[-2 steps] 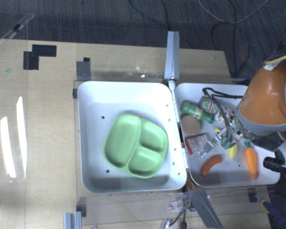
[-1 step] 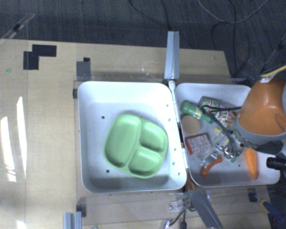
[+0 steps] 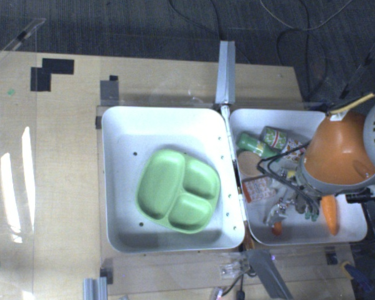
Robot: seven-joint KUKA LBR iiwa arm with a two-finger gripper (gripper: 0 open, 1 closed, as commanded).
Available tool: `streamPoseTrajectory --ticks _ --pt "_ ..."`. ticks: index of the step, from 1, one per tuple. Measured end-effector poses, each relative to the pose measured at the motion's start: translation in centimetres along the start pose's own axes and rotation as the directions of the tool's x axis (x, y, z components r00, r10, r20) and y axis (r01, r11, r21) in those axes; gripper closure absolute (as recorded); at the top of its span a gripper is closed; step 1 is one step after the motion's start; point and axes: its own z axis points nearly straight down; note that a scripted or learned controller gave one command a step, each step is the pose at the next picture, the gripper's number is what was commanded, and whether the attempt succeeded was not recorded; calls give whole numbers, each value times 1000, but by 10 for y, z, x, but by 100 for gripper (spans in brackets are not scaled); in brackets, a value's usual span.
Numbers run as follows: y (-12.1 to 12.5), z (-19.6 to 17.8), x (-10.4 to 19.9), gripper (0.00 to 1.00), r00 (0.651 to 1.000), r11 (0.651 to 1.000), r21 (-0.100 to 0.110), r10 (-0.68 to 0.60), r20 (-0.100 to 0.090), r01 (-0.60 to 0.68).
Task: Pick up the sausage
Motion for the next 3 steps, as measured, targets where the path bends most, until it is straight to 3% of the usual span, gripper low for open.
streamPoseTrajectory --ticks 1,2,3 --pt "25 -92 9 0 988 988 0 156 -22 -156" --pt "10 1 2 0 1000 1000 -5 30 -2 -30" --pt "11 -14 -5 100 999 999 -8 32 21 -32"
